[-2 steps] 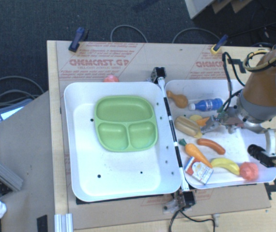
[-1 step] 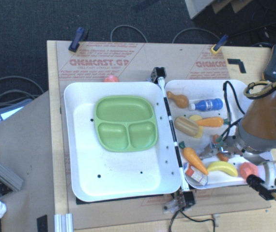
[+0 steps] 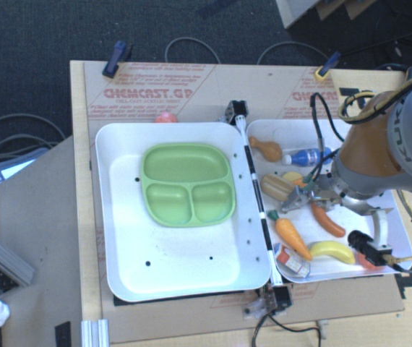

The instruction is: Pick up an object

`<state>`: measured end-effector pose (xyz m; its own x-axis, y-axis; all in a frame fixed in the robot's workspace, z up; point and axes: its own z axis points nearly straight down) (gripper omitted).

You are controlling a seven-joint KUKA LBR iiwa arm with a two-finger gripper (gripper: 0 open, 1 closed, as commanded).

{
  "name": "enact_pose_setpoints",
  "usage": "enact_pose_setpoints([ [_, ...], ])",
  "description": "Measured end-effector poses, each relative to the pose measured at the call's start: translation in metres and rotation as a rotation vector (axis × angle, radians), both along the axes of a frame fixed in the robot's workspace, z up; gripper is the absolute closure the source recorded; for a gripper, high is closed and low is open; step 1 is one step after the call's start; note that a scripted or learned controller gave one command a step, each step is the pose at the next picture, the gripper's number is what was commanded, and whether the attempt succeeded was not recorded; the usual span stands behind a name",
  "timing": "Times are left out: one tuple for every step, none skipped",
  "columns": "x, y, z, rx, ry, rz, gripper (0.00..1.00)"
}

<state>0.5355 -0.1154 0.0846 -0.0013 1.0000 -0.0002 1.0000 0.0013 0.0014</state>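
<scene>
Tabletop (image 3: 90,194): carrying two white bins
Left bin (image 3: 119,251): holding green divided plate (image 3: 189,183)
Right bin (image 3: 401,230): holding carrots (image 3: 293,237), banana (image 3: 332,251), bottle (image 3: 303,157)
End effector (image 3: 296,201): hovering over right bin, opening unclear

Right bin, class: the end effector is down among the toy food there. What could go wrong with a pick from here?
1. The right bin is crowded: the end effector sits between the bread roll, carrot and sausage, so it may nudge or trap a neighbour.
2. The banana and carrot are rounded and may slip out.
</scene>
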Motion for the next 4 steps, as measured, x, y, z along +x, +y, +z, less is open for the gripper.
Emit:
enact_pose_setpoints([
  [0.0, 0.0, 0.01, -0.002, -0.002, -0.002, 1.0],
  [0.0, 0.0, 0.01, -0.001, -0.001, -0.001, 0.0],
  [0.04, 0.024, 0.0, -0.001, 0.0, -0.001, 0.0],
  [-0.015, 0.024, 0.0, 0.001, 0.004, -0.002, 0.0],
])
